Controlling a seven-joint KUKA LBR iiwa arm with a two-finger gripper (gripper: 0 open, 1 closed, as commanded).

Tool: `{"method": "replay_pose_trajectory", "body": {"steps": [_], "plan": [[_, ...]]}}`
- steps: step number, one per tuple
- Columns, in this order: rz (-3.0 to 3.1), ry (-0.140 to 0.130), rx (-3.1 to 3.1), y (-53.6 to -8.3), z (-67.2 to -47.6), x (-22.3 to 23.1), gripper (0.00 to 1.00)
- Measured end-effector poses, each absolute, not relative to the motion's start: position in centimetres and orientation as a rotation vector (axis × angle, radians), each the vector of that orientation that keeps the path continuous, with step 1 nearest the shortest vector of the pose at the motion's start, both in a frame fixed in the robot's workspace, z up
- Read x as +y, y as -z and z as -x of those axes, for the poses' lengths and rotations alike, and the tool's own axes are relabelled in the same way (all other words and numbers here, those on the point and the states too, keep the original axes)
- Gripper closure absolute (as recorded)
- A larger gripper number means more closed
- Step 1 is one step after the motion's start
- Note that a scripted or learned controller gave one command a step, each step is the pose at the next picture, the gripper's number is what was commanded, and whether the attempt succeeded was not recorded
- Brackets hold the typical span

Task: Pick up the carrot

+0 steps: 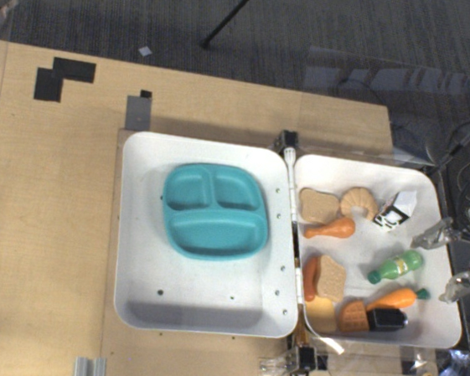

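Note:
The carrot [396, 299] is orange with a small green tip. It lies slanted in the right bin [433, 332] near the front right corner, just above a black block [387, 320]. My gripper [445, 264] hangs over the bin's right edge, up and to the right of the carrot and apart from it. Its two grey fingers [430, 237] are spread wide, so it is open, and nothing is between them.
A green bottle [396, 267] lies between the carrot and the gripper. The right bin also holds a drumstick [331, 229], bread pieces [317, 205], a sausage [311, 273] and a brown wedge [353, 316]. In the left bin [132, 239] sits a teal divided plate [214, 210].

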State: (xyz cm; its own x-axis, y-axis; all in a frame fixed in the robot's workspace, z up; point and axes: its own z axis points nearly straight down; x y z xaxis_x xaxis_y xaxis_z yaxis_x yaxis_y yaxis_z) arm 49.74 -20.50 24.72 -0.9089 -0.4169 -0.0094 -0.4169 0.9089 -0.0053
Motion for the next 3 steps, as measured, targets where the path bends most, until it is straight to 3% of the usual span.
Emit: {"method": "replay_pose_trajectory", "body": {"steps": [1, 3], "plan": [[1.143, -0.004, 2.924, -11.2, -50.6, -20.4, 0.0], [1.747, 0.014, 2.598, -8.9, -49.4, -20.4, 0.0]]}}
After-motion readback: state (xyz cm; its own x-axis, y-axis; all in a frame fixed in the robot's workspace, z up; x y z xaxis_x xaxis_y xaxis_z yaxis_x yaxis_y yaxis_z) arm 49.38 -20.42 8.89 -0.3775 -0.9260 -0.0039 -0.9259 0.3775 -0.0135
